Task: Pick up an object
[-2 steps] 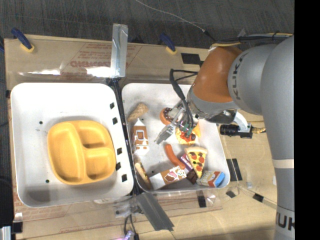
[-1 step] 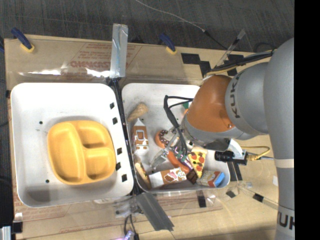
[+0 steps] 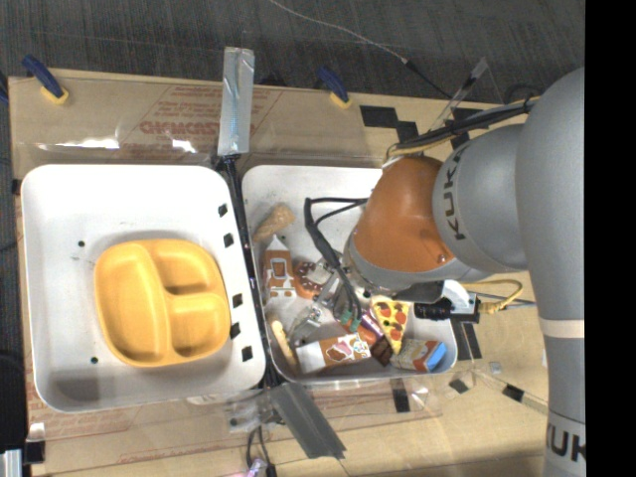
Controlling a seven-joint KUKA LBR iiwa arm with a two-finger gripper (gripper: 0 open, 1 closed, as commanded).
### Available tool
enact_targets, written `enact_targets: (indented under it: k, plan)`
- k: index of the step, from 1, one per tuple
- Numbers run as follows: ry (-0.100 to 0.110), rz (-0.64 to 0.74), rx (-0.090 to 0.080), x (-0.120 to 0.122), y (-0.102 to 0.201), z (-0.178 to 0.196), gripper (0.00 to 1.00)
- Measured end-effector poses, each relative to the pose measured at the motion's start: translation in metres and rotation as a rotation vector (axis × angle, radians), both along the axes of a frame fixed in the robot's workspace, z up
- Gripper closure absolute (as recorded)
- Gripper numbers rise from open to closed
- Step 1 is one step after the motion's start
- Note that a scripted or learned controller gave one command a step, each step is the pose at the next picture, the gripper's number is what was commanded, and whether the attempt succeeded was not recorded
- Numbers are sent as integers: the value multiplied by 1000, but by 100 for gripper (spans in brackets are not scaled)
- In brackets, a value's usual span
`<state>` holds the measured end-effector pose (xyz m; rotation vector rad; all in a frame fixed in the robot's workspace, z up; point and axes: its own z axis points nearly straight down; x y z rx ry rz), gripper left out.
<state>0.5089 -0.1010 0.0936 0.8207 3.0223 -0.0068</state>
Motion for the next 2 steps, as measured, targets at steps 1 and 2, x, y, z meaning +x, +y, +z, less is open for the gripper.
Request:
enact_targets:
  k: [1, 2]
  plan:
    - [5, -90, 6, 61, -7, 42, 0]
    - [-21, -214, 15, 39, -19, 15, 0]
